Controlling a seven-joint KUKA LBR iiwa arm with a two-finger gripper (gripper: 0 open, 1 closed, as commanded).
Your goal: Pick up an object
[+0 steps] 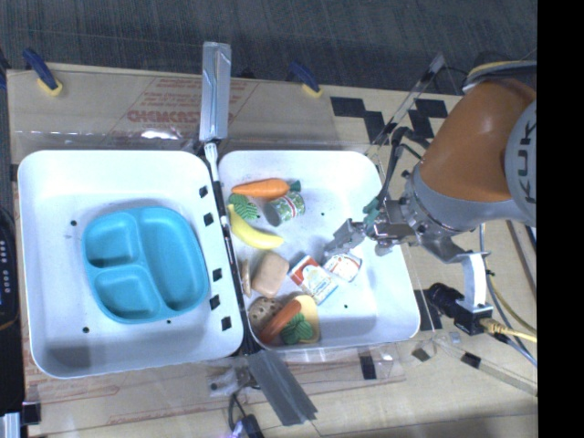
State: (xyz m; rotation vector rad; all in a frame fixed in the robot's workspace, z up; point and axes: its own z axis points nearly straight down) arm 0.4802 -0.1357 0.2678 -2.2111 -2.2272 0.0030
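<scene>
Gripper (345,236) seemingly above carton (342,265)

On the tabletop (109,89) two bins sit side by side, touching along a central divider. The left bin (55,181) holds a three-compartment tray (141,265) near its middle. In the right bin (388,286), a carrot (261,188) lies at the back, with a small can (285,208) just in front of it and a banana (250,231) to the can's left, near the divider. A bread roll (269,273) lies nearer the front, with a carton (313,278) to its right. A second carrot (283,318) rests in the front corner. The pincer (344,235) reaches in from the right, above the carton.
</scene>
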